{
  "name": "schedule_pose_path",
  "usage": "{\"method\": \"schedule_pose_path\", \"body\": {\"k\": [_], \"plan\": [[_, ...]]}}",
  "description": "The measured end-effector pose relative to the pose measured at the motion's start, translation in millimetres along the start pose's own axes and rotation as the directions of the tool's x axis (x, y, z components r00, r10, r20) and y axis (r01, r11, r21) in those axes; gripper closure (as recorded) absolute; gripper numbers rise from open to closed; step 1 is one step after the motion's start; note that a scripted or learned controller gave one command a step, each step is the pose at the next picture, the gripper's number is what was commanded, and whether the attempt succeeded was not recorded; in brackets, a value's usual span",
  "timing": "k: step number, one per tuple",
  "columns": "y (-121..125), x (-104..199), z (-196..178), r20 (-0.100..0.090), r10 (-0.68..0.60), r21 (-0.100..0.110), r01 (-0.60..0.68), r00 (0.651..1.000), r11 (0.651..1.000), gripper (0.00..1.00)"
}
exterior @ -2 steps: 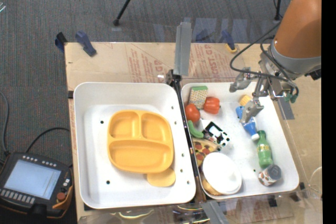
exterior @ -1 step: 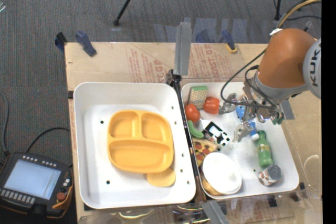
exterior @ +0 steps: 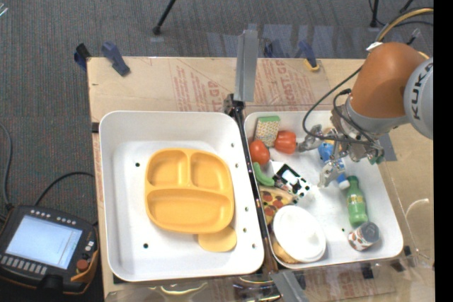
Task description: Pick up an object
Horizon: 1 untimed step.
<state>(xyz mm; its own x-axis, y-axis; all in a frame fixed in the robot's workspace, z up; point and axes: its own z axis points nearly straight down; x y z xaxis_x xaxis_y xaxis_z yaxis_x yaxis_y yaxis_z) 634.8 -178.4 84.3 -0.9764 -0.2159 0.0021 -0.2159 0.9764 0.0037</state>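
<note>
My gripper [exterior: 320, 160] hangs low over the middle of the right bin [exterior: 393, 223], its two fingers spread open. A small blue object [exterior: 325, 151] lies right by the fingers; I cannot tell whether they touch it. A green bottle [exterior: 356, 201] lies just right of and below the gripper, with a small can [exterior: 362, 235] beneath it. To the left are a red-orange pepper [exterior: 286, 141], a red tomato [exterior: 259, 152], a green-and-tan block [exterior: 267, 129] and a black-and-white toy [exterior: 294, 180]. An upturned white bowl [exterior: 299, 233] sits at the bin's front.
The left bin [exterior: 117, 152] holds a yellow divided tray [exterior: 190, 189] with a yellow disc [exterior: 217, 240] under its front edge. A pizza-slice toy [exterior: 270, 201] and a green piece [exterior: 263, 173] lie along the right bin's left wall. A grey post [exterior: 246, 71] stands behind the bins.
</note>
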Motion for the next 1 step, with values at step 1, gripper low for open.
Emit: {"method": "schedule_pose_path", "body": {"k": [1], "plan": [[-26.6, 34.3, -4.1, 0.004, -0.043, 0.003, 0.043, 0.999, 0.999, 0.00]]}}
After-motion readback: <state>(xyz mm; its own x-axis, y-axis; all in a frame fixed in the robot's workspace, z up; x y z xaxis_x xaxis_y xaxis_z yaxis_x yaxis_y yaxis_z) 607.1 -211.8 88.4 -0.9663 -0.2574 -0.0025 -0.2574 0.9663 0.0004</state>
